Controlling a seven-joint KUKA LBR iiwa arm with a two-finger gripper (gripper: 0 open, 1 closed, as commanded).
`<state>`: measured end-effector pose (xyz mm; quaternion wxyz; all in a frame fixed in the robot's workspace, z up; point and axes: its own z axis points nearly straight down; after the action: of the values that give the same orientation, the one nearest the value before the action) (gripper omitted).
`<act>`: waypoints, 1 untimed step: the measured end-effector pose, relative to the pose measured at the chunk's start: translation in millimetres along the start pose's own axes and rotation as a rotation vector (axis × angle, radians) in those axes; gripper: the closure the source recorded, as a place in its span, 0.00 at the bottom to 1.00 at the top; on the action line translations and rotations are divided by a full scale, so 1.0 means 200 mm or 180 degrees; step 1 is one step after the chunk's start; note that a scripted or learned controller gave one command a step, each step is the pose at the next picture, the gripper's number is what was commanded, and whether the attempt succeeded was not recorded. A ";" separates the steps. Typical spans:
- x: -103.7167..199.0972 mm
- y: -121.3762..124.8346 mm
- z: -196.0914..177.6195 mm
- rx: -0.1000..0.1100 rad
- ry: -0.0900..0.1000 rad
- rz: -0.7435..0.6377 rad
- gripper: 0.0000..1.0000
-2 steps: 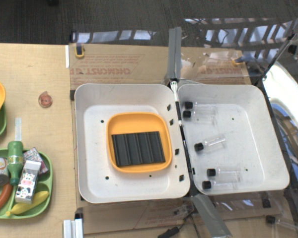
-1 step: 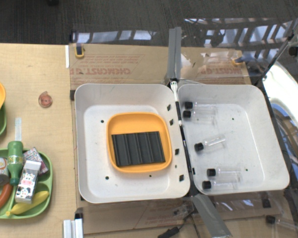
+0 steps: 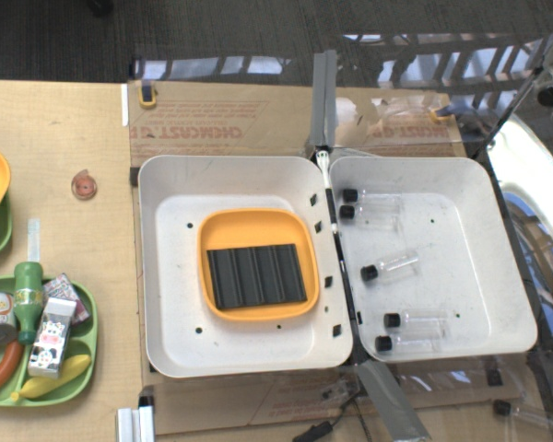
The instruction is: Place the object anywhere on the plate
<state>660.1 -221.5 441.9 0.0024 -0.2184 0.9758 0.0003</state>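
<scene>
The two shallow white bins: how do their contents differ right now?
The left white bin holds one orange-yellow plate bearing a dark ribbed rectangular block; the right white bin holds several small clear vials with black caps. The plate sits centred in its bin, while the vials lie scattered on their sides at varied angles. The plate is opaque and brightly coloured; the vials are see-through. Both bins are alike in shape and colour, side by side.

Dark grey carpet (image 3: 212, 12) across the top, beyond the bench. Pale wooden tabletop (image 3: 64, 136) at left; brown cardboard sheets (image 3: 221, 122) under and behind the bins. Metal framing (image 3: 424, 63) at upper right, catching bluish light.
</scene>
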 end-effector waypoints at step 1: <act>0.00 0.00 0.00 0.0000 -0.0003 -0.0919 1.00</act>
<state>660.0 -221.5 442.5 0.0030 -0.3566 0.9343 0.0000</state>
